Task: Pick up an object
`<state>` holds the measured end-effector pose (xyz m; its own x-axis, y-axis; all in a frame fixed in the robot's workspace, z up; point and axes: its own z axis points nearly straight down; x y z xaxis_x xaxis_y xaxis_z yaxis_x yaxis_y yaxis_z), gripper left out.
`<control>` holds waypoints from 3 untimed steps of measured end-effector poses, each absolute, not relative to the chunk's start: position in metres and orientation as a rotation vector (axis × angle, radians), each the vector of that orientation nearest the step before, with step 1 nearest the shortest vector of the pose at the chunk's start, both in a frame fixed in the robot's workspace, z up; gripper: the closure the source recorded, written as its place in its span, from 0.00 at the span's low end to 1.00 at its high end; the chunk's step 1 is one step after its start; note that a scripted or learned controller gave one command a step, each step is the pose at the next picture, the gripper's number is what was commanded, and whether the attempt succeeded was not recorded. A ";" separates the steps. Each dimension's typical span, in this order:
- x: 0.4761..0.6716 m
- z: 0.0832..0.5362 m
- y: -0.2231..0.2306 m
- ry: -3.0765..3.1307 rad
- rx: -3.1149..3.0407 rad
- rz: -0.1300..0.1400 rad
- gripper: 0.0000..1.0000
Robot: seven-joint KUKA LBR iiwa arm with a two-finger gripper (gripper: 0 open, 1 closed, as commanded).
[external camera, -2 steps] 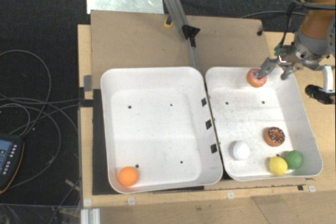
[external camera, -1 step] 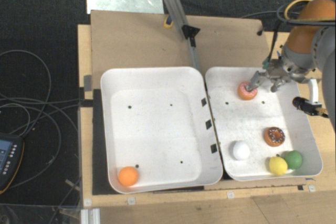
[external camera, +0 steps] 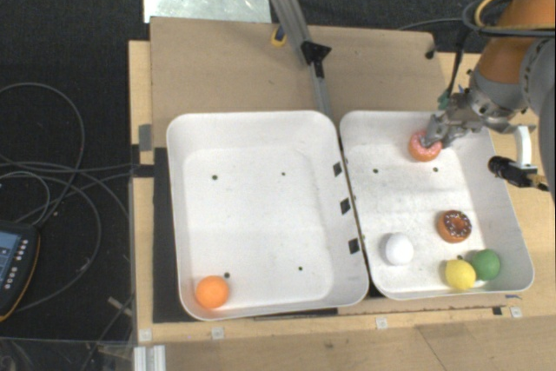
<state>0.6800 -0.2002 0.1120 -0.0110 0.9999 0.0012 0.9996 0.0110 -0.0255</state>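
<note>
Down at the front edge, a round orange ball (external camera: 212, 292) sits at seven o'clock in the left white plastic bin (external camera: 252, 124), alone there. Moving right, the right white plastic bin (external camera: 382, 128) carries a white ball (external camera: 399, 249) at six o'clock, a brown sprinkled doughnut (external camera: 453, 226) just past it, then a yellow lemon-shaped toy (external camera: 460, 274) touching a green ball (external camera: 486, 263) at five o'clock. Up at one o'clock lies the pink-frosted doughnut (external camera: 424, 147), and the grey two-finger gripper (external camera: 437, 137) is right down on its upper right side. Whether that pincer is released or clenched, I cannot tell; the wrist hides it.

The risk, as I judge it: contact looks off-centre, on the doughnut's rim, so a squeeze could squirt it sideways or a lift could come away with nothing. The bin's far wall is near, which may crowd the approach. Nothing else sits close; the other toys are well apart.
</note>
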 end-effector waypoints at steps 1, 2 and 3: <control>0.683 0.157 -0.198 -2.230 -2.220 -0.004 1.00; 0.677 0.218 -0.197 -2.231 -2.224 -0.007 1.00; 0.672 0.278 -0.204 -2.230 -2.226 -0.007 1.00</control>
<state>0.6717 -0.2038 0.2783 -0.0021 1.0000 -0.0035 1.0000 0.0021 0.0096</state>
